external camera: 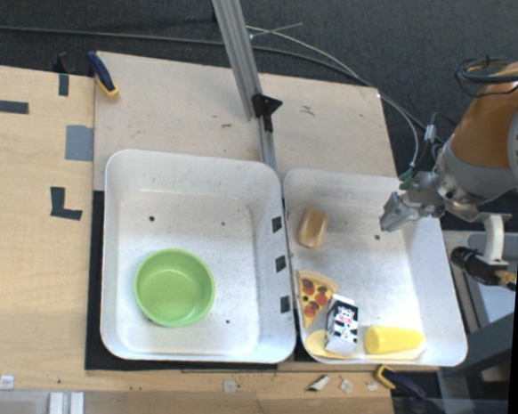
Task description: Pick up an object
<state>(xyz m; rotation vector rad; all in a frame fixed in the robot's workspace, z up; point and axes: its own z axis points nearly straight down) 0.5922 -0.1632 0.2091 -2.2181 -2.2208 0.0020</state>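
Note:
My gripper (394,216) hangs over the upper right part of the right bin (433,260), with nothing visible between its fingers. A tan bread-like piece (312,227) lies in that bin at the upper left, well left of the gripper. Along the bin's near side lie a pizza slice (314,294), a small black-and-white carton (342,325) and a yellow block (393,340). A green bowl (174,286) sits in the left bin (123,236) at its near left.
A grey metal post (244,58) slants from the top down to the gap between the bins. Cables run across the board behind the right bin. A blue and yellow clamp (102,73) lies at the board's far left corner.

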